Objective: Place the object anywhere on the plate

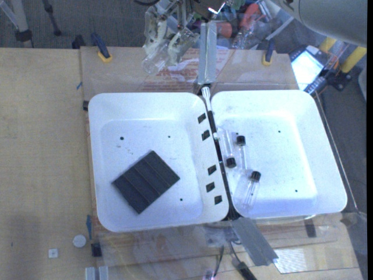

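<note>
A dark grey ribbed square plate lies flat in the left bin, turned at an angle, toward the bin's front. Three clear vials with black caps lie in the right bin near its left wall: one farthest back, one beside it, and one nearer the front. My gripper hangs high beyond the back edge of the left bin, far from both the vials and the plate. Nothing is visibly held in it.
The grey arm crosses the top right corner. A metal strip runs along the seam behind the bins. Black tabs line the divider. Cables and clutter sit at the back, and blue clamps hold the board.
</note>
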`<state>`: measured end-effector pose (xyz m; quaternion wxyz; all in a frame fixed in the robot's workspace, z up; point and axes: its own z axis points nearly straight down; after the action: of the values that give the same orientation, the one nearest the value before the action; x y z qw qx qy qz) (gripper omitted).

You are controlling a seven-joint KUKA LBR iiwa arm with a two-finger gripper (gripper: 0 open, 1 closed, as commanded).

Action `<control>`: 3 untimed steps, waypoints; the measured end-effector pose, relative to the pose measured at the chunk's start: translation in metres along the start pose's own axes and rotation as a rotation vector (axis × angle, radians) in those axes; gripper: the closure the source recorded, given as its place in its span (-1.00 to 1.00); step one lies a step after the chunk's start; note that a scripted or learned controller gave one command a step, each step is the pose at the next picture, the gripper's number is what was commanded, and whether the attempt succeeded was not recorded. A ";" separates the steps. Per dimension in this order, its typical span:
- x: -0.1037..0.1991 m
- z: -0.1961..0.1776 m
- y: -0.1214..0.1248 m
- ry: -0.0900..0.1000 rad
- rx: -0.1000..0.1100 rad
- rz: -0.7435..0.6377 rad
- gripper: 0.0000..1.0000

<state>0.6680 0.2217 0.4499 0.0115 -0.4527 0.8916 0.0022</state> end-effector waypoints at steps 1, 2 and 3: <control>0.006 0.013 -0.002 0.016 -0.009 -0.283 1.00; 0.010 0.013 -0.005 0.009 -0.013 -1.090 1.00; -0.001 0.014 0.003 0.007 -0.016 -1.374 1.00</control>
<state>0.6669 0.2245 0.4359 0.0042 -0.9156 0.4020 -0.0006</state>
